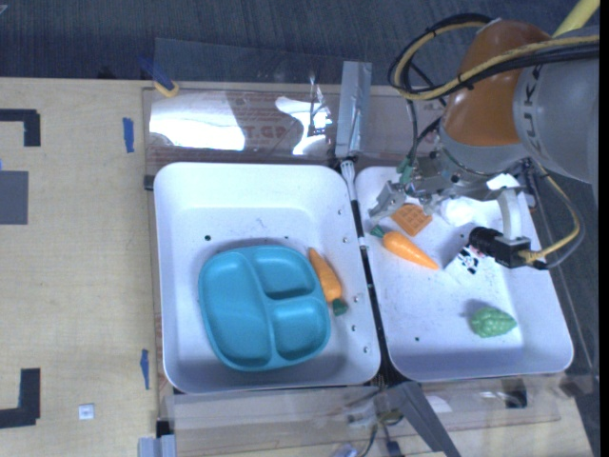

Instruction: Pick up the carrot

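Camera view: nearest in the right bin (547,355) lies a green leafy piece (492,323). Farther back the carrot (410,248) rests on the floor, long axis slanting, green end up-left, tip down-right. Just beyond, beside a waffle piece (412,220), hangs the claw (404,190); whether it is parted I cannot tell. Best approach: descend over mid-carrot, closing across its width.
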